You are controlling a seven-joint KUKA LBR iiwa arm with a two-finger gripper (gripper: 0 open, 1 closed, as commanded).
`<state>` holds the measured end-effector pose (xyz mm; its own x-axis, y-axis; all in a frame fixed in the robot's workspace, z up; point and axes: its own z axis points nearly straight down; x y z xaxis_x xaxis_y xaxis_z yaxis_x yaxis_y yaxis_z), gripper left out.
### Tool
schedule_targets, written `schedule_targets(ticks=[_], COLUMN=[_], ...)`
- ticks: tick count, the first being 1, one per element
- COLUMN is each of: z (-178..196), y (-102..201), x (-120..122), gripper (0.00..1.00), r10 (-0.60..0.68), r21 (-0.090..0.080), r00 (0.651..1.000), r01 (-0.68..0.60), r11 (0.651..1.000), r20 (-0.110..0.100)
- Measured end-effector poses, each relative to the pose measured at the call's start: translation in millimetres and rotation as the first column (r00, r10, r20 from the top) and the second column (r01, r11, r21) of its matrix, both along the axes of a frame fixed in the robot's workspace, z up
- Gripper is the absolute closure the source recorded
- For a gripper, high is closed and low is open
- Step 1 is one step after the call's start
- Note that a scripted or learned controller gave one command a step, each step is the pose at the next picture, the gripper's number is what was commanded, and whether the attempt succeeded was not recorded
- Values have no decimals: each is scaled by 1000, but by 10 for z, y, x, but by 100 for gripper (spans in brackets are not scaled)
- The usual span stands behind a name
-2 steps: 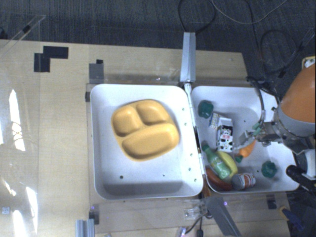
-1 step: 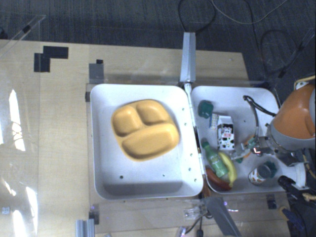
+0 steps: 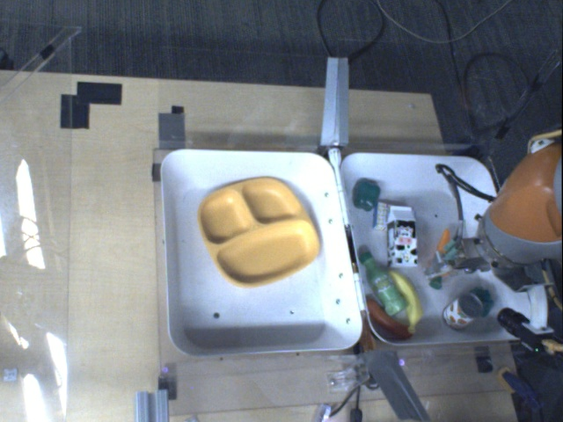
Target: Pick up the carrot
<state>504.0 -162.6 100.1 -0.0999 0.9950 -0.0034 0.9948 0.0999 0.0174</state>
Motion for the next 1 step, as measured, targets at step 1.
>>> schedule_targets(ticks=[1], z=[918], y=[502], x=[-154], gripper=[100], r10=[71], r21=[0], r00=[997], r01=[-71], r11=[997], r20=[-12])
